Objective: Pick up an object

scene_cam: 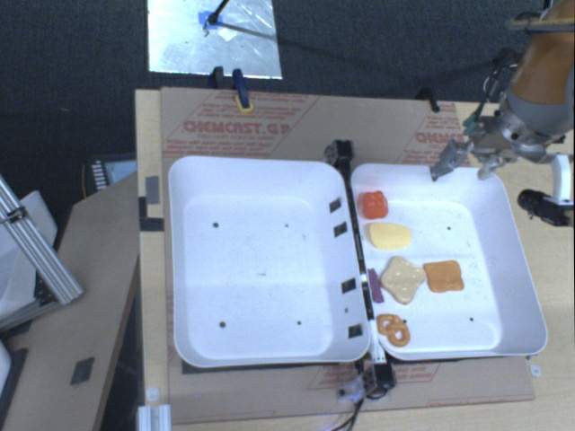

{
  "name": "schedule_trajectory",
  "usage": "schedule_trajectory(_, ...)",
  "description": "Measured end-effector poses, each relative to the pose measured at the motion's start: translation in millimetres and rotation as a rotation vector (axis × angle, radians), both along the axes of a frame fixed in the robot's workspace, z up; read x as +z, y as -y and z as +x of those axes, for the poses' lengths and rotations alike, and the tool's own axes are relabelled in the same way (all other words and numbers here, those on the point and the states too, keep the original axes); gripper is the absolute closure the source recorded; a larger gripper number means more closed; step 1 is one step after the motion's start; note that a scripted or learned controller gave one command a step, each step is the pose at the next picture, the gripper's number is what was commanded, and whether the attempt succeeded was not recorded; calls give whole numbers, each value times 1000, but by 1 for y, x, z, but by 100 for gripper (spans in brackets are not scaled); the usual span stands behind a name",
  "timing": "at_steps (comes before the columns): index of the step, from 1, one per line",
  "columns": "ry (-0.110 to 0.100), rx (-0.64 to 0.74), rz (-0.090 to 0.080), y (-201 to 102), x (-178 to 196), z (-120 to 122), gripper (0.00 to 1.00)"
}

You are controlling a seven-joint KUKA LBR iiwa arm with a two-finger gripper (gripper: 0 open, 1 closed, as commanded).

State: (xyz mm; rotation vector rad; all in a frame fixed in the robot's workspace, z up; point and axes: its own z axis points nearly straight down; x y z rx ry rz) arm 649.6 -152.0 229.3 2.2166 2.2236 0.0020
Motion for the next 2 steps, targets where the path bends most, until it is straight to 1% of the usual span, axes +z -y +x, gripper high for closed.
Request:
schedule_trajectory(1,4,3,0,0,12,1,100)
schedule_trajectory(2,0,3,1,-27,85,-49,100)
